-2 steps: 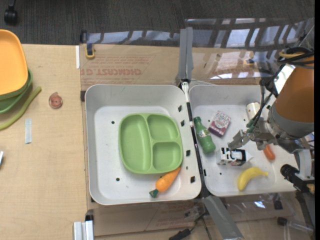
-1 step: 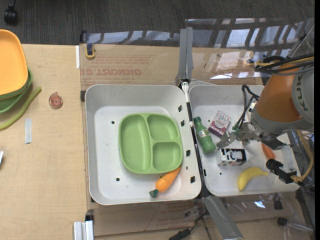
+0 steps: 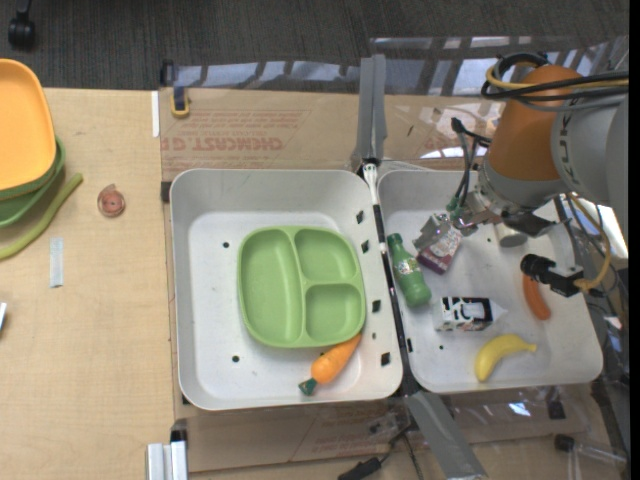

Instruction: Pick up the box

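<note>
Camera view: box [image 3: 441, 249], purple and white, lies in right bin [image 3: 570, 368], just right of green bottle [image 3: 407, 270]. Long axis runs slantwise, upper end tilted toward the tool [image 3: 462, 215], which hovers at box's top edge; finger spread cannot be told.

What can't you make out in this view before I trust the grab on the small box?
- Gripper: finger state too small and blurred against the small purple and white box.
- Box: contact with the fingers unclear at this slant.
- Black and white packet: print too small to read.
- Orange stick-shaped item: identity unclear.
</note>
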Tool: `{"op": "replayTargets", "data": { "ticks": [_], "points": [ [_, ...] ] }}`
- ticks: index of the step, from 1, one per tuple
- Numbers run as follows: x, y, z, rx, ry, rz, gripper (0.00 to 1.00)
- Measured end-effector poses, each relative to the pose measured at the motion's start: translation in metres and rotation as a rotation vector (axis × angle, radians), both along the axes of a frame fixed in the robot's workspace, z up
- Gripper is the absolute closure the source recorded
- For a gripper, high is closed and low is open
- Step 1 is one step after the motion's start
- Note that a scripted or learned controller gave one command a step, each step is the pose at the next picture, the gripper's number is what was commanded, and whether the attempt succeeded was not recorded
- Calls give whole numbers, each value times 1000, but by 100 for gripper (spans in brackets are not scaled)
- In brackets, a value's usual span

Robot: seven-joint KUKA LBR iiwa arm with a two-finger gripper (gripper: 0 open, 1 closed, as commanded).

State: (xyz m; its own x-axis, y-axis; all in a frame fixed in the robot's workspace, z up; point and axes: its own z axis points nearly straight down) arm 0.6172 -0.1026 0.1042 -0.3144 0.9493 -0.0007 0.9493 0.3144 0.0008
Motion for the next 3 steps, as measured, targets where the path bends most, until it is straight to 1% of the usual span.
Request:
{"op": "replayTargets", "data": {
  "ticks": [1,2,3],
  "points": [
    [-8,-2,-12,0,0,-84,0],
    [-7,-3,-2,0,-2,-89,100],
    [18,36,87,-2,1,-242,100]
  ]
}}
